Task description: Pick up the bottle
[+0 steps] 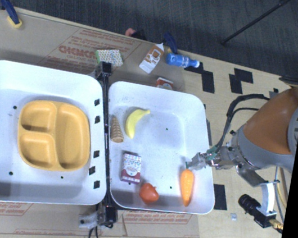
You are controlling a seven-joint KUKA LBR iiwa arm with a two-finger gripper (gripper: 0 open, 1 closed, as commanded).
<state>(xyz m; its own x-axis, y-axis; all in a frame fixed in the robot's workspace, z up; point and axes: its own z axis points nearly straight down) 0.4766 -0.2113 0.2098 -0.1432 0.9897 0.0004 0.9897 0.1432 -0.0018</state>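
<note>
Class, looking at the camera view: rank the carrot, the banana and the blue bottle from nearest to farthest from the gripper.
1. Carrot: just below the gripper, at the right bin's right edge.
2. Banana: upper left part of the right bin.
3. Blue bottle: on the bench beyond the bins.

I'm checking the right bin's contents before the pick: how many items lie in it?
5: banana upper left, cone by the left wall, small carton lower middle, tomato near the front, carrot lower right beside the gripper.
</note>
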